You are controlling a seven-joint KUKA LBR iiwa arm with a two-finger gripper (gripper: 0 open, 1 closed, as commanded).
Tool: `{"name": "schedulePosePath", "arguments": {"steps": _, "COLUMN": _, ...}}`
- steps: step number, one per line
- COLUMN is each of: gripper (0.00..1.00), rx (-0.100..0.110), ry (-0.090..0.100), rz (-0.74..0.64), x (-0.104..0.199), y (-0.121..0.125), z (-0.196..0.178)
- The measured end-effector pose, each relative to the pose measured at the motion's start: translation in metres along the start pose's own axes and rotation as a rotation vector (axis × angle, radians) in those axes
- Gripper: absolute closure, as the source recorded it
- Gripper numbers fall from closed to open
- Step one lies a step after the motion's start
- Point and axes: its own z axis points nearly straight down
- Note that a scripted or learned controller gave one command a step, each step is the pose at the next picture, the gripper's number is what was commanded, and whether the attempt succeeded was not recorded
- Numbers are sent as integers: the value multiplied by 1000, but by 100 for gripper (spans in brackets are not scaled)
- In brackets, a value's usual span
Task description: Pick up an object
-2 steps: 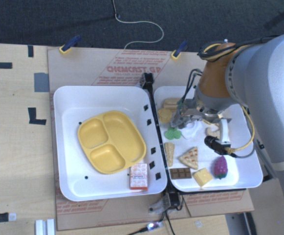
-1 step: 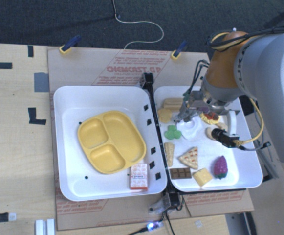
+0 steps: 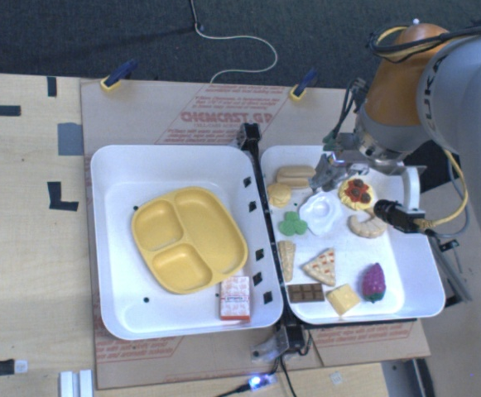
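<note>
My gripper (image 3: 328, 174) hangs over the back of the right bin (image 3: 426, 259). It is just above a white toy cup (image 3: 319, 212), between a tan bread roll (image 3: 294, 174) and a small round pizza (image 3: 358, 193). I see nothing clearly held in it. Around it lie a green broccoli piece (image 3: 291, 223), a croissant (image 3: 366, 227), a pizza slice (image 3: 321, 265), a purple fruit (image 3: 373, 281), a chocolate bar (image 3: 306, 292) and a cheese cube (image 3: 343, 299).
The left bin (image 3: 112, 222) holds a yellow divided tray (image 3: 189, 238) and a red and white carton (image 3: 235, 298) near its front right corner. A black divider (image 3: 261, 222) separates the bins. A yellow piece (image 3: 279, 195) and a breadstick (image 3: 286, 259) lie by it.
</note>
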Motion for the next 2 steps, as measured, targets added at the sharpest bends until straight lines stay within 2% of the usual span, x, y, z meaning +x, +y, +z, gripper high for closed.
{"name": "schedulePosePath", "arguments": {"steps": 1, "gripper": 100, "rx": 3, "ry": 1, "rz": 0, "x": 1, "y": 0, "z": -27}}
{"name": "schedulePosePath", "arguments": {"steps": 2, "gripper": 100, "rx": 10, "ry": 0, "rz": 3, "x": -1, "y": -51, "z": -15}}
